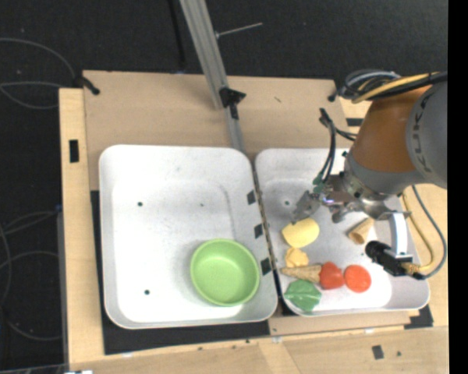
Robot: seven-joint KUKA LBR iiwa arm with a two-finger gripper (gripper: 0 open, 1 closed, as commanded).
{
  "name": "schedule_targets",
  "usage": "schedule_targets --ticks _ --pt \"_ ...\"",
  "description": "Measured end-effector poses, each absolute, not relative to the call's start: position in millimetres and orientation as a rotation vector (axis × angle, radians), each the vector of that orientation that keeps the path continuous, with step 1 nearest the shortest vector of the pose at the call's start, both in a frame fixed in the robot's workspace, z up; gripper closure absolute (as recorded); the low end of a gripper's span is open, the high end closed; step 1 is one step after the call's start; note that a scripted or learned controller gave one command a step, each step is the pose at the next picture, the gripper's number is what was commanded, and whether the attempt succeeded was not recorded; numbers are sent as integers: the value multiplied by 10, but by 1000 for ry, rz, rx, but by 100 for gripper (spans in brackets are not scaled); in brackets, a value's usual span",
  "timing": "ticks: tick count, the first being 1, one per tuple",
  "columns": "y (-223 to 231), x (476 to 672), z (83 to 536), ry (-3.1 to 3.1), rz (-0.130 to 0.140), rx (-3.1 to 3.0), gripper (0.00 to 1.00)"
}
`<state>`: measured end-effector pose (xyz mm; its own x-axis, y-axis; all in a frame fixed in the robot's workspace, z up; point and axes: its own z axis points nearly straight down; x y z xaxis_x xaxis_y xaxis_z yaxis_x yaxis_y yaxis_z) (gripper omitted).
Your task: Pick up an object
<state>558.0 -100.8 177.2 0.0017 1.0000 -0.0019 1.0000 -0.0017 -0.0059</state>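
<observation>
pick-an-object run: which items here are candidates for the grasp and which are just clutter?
In play:
gripper, over the right bin
yellow piece, nearest it
small yellow piece
carrot-like piece
two red pieces
green piece
tan piece

Lying about:
green bowl in the left bin
metal post
black cables

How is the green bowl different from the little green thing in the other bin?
The bowl is much bigger than the green thing. The bowl is pale lime and open at the top; the green thing is darker and lumpy. The bowl sits alone in the left bin; the green thing is crowded among toys in the right bin. Both are green and roundish.
</observation>
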Motion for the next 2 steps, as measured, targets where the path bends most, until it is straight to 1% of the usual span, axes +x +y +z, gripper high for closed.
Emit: schedule_targets --ticks 1,2 --pt "-1004 5579 1138 -2217 8 -2222 0" --pt "-999 5603 1284 -2213 -6 -2231 100"
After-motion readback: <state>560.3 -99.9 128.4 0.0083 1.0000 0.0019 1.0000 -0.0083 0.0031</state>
